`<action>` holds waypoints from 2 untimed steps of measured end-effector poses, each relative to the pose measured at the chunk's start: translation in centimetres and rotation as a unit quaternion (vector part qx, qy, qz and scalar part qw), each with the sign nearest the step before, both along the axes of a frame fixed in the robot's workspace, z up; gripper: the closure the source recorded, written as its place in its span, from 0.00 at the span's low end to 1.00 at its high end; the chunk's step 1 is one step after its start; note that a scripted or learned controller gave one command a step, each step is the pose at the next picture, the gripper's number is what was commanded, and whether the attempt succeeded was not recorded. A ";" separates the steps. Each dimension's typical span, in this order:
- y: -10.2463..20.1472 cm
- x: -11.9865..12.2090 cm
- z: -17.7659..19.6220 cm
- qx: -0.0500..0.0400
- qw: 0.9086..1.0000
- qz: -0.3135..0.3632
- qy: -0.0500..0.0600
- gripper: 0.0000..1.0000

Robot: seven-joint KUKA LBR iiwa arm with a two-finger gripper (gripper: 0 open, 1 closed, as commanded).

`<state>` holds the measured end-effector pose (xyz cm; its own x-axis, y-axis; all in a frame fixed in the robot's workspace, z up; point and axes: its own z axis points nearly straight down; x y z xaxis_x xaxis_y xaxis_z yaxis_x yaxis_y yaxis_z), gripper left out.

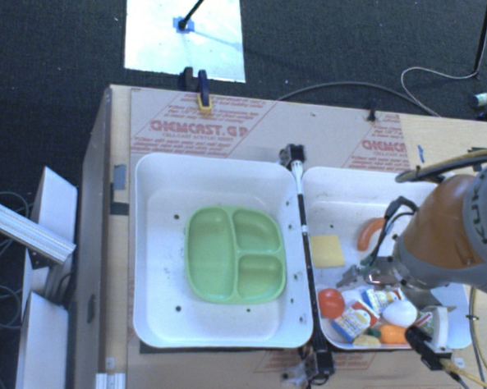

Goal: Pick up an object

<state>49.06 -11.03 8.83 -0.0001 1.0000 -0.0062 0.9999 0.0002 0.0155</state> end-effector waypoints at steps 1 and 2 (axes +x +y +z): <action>-0.2 0.1 1.1 -0.002 1.000 -0.001 -0.003 1.00; -0.3 0.1 1.1 -0.004 1.000 -0.001 -0.003 0.00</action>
